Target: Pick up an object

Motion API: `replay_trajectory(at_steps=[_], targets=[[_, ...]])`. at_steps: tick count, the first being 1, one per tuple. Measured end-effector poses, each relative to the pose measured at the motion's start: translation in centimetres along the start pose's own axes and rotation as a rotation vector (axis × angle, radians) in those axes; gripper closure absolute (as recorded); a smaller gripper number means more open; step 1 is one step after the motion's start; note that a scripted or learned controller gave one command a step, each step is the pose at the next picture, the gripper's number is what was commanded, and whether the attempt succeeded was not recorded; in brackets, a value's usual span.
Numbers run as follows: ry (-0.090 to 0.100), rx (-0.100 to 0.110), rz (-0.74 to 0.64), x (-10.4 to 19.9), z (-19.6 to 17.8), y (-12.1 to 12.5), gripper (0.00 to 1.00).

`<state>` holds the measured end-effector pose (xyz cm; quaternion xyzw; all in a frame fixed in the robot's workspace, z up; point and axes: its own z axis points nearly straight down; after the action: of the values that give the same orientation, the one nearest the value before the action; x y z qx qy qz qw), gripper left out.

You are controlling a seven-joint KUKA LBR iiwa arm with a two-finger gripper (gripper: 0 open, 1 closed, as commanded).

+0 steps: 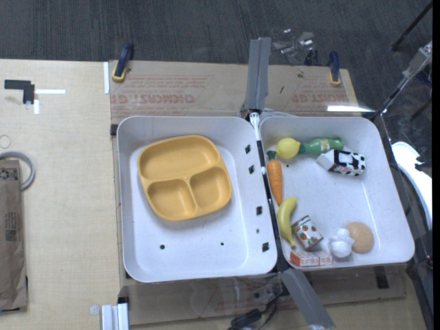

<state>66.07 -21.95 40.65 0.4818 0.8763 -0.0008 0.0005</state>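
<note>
We cannot tell our gripper's state, and the carrot (pixel 274 179), banana (pixel 285 216) and lemon (pixel 288 148) lie so close that fingers may nudge one aside.

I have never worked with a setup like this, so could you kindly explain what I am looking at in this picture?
This is a single camera fixed above a workbench, looking down at a slant. Two shallow white bins sit side by side. The left bin holds a yellow divided plate. The right bin holds toy food: a lemon, a green bottle, a carrot, a banana, a black-and-white carton, a small printed box, a brown roll and a white lump. A robot arm normally reaches in from the right to pick up one of these.
</note>
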Motion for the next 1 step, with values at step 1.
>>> replay_trajectory(at_steps=[1], targets=[[0.0, 0.0, 0.0, 0.0, 0.01, 0.0, 0.0]])
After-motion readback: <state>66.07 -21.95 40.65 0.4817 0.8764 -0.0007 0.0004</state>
